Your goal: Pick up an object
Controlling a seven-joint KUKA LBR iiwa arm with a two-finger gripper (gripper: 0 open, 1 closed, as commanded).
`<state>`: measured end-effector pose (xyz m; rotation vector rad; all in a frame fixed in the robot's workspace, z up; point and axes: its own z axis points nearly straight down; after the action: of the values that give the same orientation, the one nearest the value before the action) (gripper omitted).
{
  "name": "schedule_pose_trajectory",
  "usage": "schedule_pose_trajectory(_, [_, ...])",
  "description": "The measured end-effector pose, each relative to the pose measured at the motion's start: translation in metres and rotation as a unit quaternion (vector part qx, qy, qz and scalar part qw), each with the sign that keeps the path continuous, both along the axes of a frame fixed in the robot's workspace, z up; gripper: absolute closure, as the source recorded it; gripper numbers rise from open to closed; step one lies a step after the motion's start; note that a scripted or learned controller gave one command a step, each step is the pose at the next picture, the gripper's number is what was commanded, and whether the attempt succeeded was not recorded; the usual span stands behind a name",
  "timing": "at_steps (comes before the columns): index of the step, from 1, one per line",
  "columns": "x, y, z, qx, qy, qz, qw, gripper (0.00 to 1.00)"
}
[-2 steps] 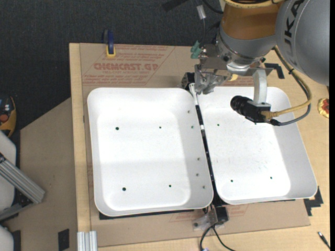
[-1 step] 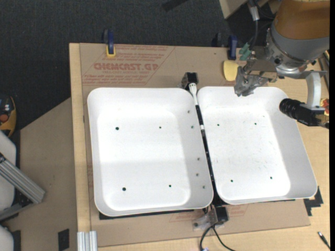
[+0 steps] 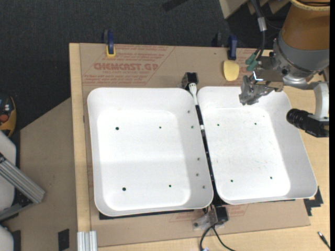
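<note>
Camera view: tool (image 3: 253, 96) low over back edge of right bin (image 3: 293, 156), grip too blurry to tell, yellow thing (image 3: 231, 70) on counter (image 3: 157, 61) just behind, not yet picked up.

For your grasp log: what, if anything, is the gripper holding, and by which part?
Cannot be told. The gripper hangs over the far edge of the right bin; no object is visible between its fingers.

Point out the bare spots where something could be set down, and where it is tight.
The left bin has an open floor between its four walls. The right bin is open across its middle and near side. Its far edge is crowded, where the gripper hangs; a yellow object lies on the board just beyond it.
</note>
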<state>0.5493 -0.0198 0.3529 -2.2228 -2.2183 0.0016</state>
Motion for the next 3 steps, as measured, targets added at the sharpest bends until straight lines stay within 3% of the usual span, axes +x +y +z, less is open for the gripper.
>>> schedule_pose_trajectory(1, [0.036, 0.028, -0.087, 0.0002, 0.002, 0.002, 1.0, 1.0])
schedule_pose_trajectory(2, [0.034, 0.024, -0.051, -0.0002, -0.003, 0.001, 1.0, 1.0])
schedule_pose_trajectory(3, [0.015, 0.036, -0.012, 0.0003, -0.003, 0.002, 1.0, 1.0])
